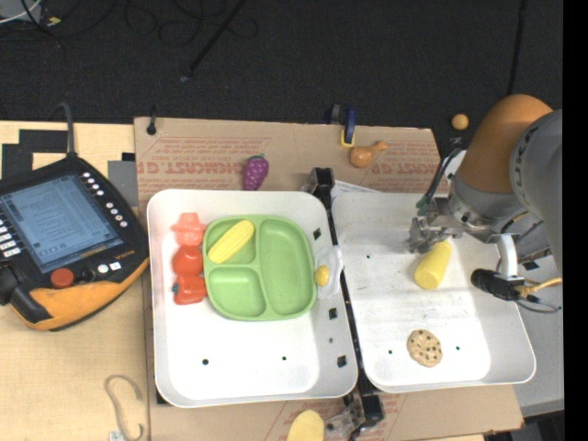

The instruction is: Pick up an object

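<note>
Down in the right-hand white bin [478,347], the grey arm's two-finger gripper [428,235] sits right against the upper end of a yellow plastic cylinder [433,265], which lies tilted just below it, though its grip I cannot make out from here.

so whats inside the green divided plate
A yellow corn cob lies in the upper left compartment of the green divided plastic plate. The other two compartments show bare green. Whatever is under the cob is covered.

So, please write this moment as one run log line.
end effector: right bin, at yellow block | grasp: unconfirmed | cookie: untouched
</note>
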Robot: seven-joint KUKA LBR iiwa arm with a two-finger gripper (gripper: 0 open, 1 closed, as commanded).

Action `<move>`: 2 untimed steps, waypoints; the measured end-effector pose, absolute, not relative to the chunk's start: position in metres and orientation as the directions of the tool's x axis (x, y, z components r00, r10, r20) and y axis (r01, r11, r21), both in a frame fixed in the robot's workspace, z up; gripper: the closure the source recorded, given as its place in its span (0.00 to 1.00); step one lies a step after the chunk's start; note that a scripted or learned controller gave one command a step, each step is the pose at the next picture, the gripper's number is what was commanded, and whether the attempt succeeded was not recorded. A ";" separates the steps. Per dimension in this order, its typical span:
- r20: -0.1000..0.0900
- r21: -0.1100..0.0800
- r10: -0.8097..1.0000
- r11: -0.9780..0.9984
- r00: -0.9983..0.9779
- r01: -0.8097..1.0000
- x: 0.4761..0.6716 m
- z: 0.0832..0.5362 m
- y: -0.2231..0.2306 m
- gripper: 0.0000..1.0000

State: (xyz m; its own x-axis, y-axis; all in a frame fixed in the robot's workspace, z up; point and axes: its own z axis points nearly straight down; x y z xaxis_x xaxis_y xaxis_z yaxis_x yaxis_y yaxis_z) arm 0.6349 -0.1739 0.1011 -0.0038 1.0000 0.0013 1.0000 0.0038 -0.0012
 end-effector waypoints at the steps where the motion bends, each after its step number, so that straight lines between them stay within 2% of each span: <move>1: -0.001 0.003 1.000 -0.002 0.002 1.000 0.639 0.145 -0.179 1.00; 2: -0.001 0.003 1.000 0.001 -0.001 1.000 0.638 0.195 -0.187 1.00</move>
